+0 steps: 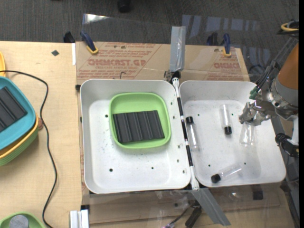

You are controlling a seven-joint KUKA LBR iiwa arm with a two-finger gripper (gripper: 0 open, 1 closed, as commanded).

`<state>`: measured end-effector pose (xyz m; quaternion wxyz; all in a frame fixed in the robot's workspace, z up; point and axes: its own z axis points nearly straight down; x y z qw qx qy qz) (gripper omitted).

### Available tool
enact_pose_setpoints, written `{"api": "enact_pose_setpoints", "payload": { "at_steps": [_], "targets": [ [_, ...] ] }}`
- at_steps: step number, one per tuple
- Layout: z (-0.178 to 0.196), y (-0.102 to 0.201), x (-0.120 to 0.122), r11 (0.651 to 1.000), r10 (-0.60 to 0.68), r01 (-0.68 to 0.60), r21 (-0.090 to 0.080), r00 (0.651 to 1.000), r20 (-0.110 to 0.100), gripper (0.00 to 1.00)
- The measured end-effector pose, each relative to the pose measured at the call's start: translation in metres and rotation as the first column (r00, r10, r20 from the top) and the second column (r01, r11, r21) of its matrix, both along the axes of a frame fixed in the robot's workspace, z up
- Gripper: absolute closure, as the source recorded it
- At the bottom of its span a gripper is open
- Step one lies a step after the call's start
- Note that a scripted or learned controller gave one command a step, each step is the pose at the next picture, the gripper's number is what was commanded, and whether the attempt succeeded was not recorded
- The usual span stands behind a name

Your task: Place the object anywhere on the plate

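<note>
Hanging just below jaws (250, 117): clear tube (245, 135), right bin (266, 175); contact unclear.

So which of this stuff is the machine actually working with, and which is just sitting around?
Part of the job:
- green plate in the left bin
- clear tubes with black caps in the right bin
- gripper

Just lying about:
- stacked teal and green trays
- black cable
- cardboard sheet

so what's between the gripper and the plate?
In the camera view: from gripper toward plate, two clear tubes, then the bins' adjoining rims.
</note>
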<state>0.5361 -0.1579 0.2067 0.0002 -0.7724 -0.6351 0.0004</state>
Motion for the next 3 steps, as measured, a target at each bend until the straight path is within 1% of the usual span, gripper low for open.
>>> {"api": "enact_pose_setpoints", "payload": {
  "at_steps": [1, 2, 3],
  "targets": [
    [0.000, 0.000, 0.000, 1.000, 0.000, 0.000, 0.000, 1.000, 0.000, 0.00],
    [0.046, 0.014, -0.014, 0.963, -0.270, 0.270, -0.002, 0.963, -0.001, 0.00],
    [0.075, 0.000, -0.012, 0.903, -0.429, 0.429, -0.003, 0.903, -0.003, 0.00]
  ]
}}
